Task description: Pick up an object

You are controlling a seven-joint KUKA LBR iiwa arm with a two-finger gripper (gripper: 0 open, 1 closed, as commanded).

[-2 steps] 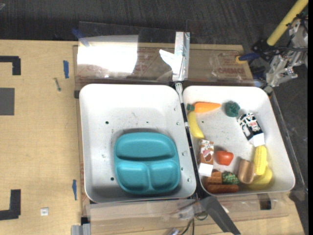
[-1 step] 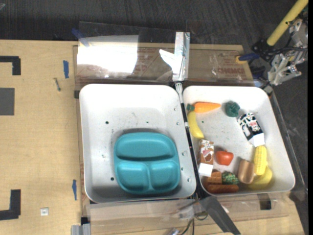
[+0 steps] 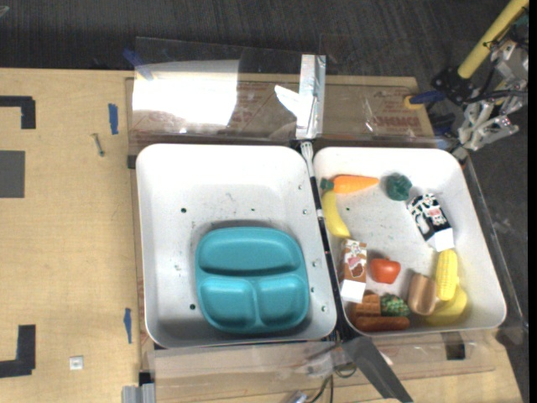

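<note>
Right bin (image 3: 478,225): toy foods heaped, awaiting picking. Left bin (image 3: 168,217): teal tray (image 3: 250,278). End effector (image 3: 487,120) parked aside; finger state indiscernible.

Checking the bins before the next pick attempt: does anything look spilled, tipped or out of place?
Nothing stands out. The teal tray lies flat in the left bin; the toy foods are loosely jumbled inside the right bin.

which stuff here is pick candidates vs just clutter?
Candidates, right bin: carrot, banana, corn cob, cow-print carton, tomato, green round item.

Clutter: teal divided tray in left bin, clear sheet, blue tape marks.
</note>
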